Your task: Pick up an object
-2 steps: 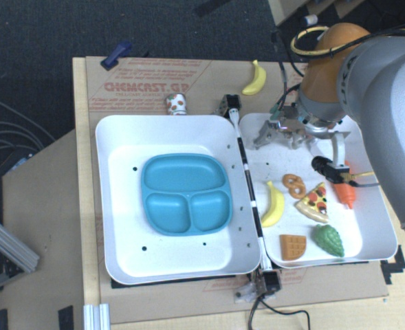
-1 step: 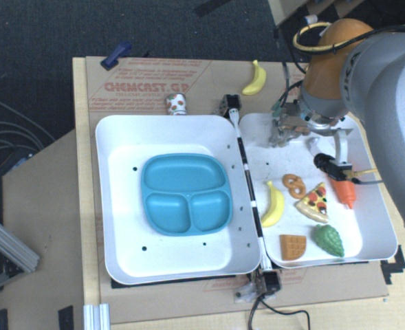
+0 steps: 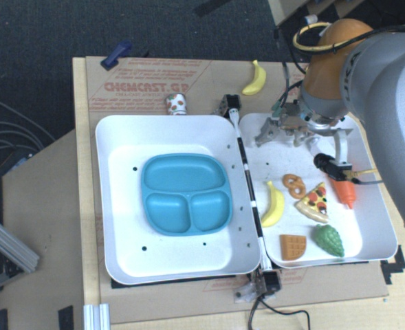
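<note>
Hovering metal pincer, curved yellow banana, speckled white bin

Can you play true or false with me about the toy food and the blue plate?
1. The blue plate sits in the left bin. True.
2. Both bananas are inside a bin. False: one banana lies in the right bin, the other banana lies on the bench behind the bins.
3. The waffle is on the blue plate. False: it lies in the right bin.
4. The pretzel lies beside the pizza slice. True.
</note>
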Controlling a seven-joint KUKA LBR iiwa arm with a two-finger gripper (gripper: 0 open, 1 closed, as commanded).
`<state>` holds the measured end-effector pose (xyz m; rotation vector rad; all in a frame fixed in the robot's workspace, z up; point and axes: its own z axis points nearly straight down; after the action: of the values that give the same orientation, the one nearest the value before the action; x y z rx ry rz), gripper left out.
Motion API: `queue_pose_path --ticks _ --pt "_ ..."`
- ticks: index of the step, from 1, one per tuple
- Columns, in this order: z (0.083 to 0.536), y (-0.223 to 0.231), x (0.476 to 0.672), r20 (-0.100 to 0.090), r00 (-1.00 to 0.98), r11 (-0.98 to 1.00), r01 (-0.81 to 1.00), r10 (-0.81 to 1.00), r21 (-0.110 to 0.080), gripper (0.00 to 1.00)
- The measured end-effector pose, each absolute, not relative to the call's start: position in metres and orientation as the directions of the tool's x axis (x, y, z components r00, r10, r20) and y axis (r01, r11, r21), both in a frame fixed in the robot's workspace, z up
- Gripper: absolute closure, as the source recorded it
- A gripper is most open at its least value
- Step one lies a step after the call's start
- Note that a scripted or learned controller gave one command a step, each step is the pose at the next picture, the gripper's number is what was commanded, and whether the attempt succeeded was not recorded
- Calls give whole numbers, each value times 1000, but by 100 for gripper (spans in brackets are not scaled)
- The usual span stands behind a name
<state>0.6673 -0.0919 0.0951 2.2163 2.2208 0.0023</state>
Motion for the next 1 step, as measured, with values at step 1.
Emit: queue_pose_path --ticks 1 --pt "106 -92 668 -2 -3 3 1000 1000 7 100"
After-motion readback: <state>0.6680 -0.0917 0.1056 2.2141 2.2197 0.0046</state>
